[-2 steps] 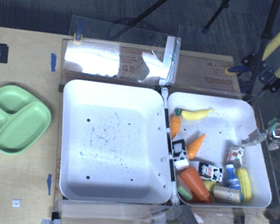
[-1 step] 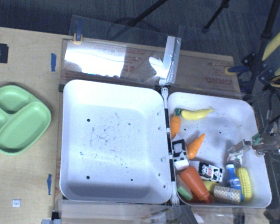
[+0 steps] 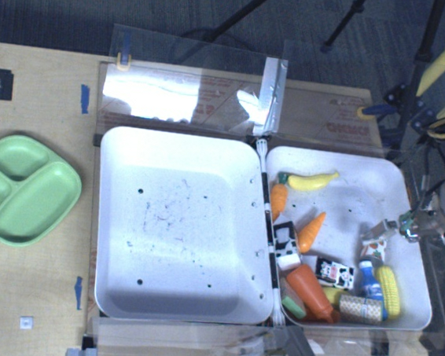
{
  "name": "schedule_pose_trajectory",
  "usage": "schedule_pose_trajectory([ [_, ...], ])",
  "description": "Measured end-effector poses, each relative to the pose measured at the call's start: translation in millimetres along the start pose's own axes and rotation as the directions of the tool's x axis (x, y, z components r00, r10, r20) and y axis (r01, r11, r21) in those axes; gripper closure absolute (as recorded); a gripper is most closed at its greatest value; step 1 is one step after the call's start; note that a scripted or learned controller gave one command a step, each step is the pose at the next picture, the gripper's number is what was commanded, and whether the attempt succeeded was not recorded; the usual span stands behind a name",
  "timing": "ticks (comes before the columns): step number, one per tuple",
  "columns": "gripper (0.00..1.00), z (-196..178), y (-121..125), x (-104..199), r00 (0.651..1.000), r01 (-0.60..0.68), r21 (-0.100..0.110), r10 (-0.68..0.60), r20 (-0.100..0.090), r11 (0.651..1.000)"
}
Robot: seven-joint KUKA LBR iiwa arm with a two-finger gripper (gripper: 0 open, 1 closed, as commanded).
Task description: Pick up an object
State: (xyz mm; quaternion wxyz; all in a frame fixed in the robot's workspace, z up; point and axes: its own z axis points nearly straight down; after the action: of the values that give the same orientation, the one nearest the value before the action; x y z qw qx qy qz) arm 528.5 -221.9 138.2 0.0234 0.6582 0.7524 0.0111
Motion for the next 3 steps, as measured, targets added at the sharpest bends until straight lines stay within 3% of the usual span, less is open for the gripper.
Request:
schedule_pose_trajectory([
  [1, 0.0, -56, 33, -6, 0.996, -0.089, 0.048, 0.09, -0.015, 0.995],
  [2, 0.0, -3, 38, -6, 0.993, -0.114, 0.026, 0.114, -0.009, 0.993],
  [3, 0.0, 0, 37, -6, 0.998, -0.067, 0.009, 0.067, -0.004, 0.998],
])
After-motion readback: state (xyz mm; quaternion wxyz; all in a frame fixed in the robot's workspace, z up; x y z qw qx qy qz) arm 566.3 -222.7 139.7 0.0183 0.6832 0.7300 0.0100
